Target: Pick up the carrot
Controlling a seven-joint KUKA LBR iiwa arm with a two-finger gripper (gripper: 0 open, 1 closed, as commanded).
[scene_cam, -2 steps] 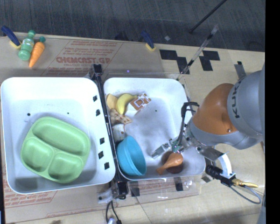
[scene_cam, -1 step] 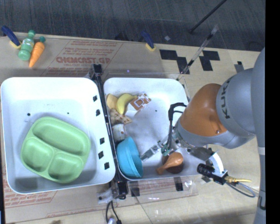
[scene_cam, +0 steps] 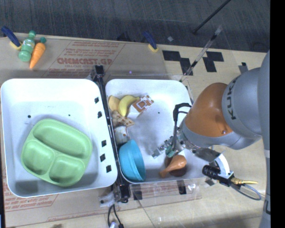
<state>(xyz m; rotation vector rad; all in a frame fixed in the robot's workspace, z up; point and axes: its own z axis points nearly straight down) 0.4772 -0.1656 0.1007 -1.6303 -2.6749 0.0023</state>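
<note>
The carrot (scene_cam: pixel 37 54) lies outside both bins, on the brown board (scene_cam: pixel 80 56) beyond the far left corner of the left bin (scene_cam: pixel 9 127), just beside a small green toy (scene_cam: pixel 26 49) and tilted with its green top toward the far edge. The gripper (scene_cam: pixel 168 148) is seen low inside the right bin (scene_cam: pixel 156 87), well apart from the carrot, close above a brown pear-shaped item (scene_cam: pixel 175 164) near that bin's front wall. Whether anything is grasped cannot be told, since the tool is hidden under the wrist.

For the step in hand, the arm is judged to need lifting clear of the right bin and carrying across the left bin, over the green divided plate (scene_cam: pixel 57 151). The carrot would best be approached from above and closed on across its narrow width, keeping off the green toy.

On the board, red printing can be read as "CHEMCAST GP"; the smaller lines are illegible. Partial letters "KU" are seen on the arm (scene_cam: pixel 249 103).
</note>
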